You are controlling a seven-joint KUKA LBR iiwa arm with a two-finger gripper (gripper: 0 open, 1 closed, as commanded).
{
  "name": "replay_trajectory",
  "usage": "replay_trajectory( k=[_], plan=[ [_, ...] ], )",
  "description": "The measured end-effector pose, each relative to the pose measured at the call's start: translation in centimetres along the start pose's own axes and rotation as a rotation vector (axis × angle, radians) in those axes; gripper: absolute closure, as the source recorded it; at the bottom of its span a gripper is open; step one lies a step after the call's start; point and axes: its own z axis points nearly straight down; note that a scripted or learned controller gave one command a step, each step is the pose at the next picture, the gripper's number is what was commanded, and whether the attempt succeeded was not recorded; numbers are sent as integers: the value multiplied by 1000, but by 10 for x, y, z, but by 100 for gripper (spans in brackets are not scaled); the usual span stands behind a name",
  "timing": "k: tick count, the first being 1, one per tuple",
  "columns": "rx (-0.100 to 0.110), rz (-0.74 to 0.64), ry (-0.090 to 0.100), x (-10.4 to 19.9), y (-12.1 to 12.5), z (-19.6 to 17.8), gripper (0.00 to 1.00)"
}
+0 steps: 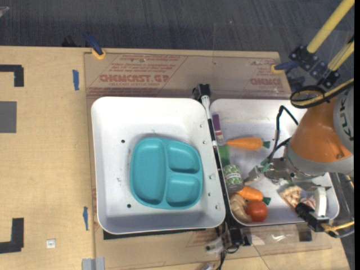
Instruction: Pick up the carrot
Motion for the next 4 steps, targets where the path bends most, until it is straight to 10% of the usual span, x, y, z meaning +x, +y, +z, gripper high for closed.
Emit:
replay_trajectory(
  k=[2, 3, 4],
  plan=[
    [36, 19, 3, 13, 172, 5, 0],
    [56, 20, -5, 9, 167, -1, 100],
    [51, 19, -3, 11, 169, -2, 0]
  ],
)
